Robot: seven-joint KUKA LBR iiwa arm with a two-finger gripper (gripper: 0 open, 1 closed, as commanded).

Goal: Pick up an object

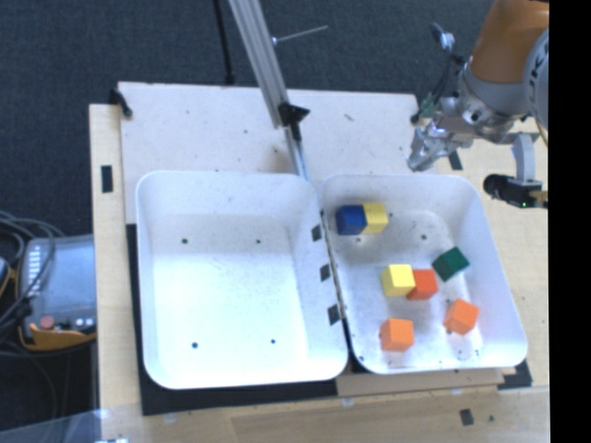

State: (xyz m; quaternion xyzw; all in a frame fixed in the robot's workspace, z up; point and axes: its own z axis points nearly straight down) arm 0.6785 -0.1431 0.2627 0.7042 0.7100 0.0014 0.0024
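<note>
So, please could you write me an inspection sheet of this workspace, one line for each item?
Surface: wooden bench bearing the left bin and the right bin side by side.
Job's things: all in the right bin: blue cube touching a yellow cube; second yellow cube touching a red-orange cube; green cube; two orange cubes.
Clutter: nothing seen.
Grippers: gripper above the right bin's far rim, holding nothing.
Cables: cables at far left.
Surroundings: slanted metal rail; grey device; dark carpet.
</note>
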